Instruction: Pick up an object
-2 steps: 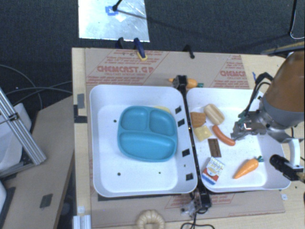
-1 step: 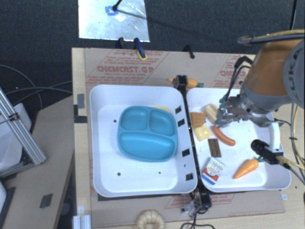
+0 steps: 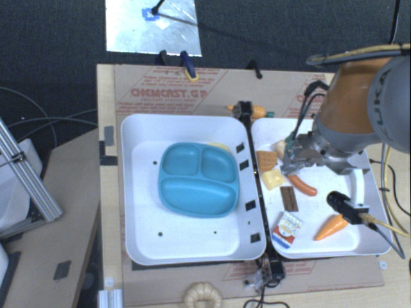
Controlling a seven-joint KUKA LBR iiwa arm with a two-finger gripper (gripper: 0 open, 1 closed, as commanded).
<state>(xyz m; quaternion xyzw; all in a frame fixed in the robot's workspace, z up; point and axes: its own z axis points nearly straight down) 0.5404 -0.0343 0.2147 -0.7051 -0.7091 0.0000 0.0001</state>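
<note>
In the camera view you see the grey metal gripper (image 3: 289,162) low in the right white plastic bin (image 3: 366,242), above a pale yellow cheese-like wedge (image 3: 271,179) and glossy red-orange sausage (image 3: 302,185). You cannot tell its pincer state. A smooth blue sectioned plate (image 3: 198,178) fills the left bin (image 3: 144,236).

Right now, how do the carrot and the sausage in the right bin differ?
The carrot is bright orange and tapers to a point, while the sausage is redder and rounded at both ends. The carrot lies near the bin's front right, apart from the gripper; the sausage lies nearer the middle, just below the gripper. The carrot's thick end sits by a black part of the arm; the sausage sits beside a brown bar. Both lie flat, slanted, in the right bin.
</note>
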